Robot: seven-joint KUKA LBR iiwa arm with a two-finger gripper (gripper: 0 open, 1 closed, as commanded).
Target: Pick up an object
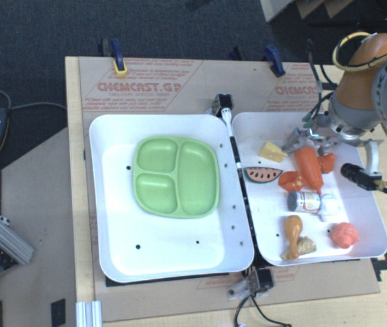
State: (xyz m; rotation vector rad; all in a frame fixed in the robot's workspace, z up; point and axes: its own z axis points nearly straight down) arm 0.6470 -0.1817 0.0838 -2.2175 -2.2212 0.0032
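Counts across the two bins

Two shallow white bins sit side by side: the left bin (112, 251) carries one green divided plate (177, 176) with three compartments, and the right bin (374, 240) carries the toy food. In that right bin there is one yellow cheese wedge (272, 152), one watermelon slice (261, 175), one orange carrot (308, 169), two small red pieces (290, 180) beside the carrot, one small labelled can (305, 201), one chicken drumstick (293, 236) and one pink round fruit (344, 234). Two blue clamps (118, 52) grip the board's far edge.
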